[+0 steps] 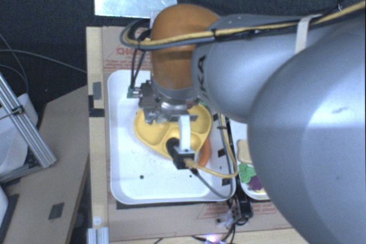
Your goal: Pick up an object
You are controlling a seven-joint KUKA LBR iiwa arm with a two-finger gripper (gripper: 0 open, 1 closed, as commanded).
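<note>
Grey arm [297, 100] looming closest, gripper [164, 116] low over yellow dish-like object [144, 130] in middle of left bin [123, 146], open or closed impossible to tell, orange piece [204, 152] just right, green-and-purple item [250, 175] further right.

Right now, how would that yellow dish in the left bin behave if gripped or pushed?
The yellow dish looks like moulded plastic, so it is probably stiff and light. It lies flat in the white bin, so a push should slide it, not roll it. Its smooth rim may slip from a pinch.
</note>
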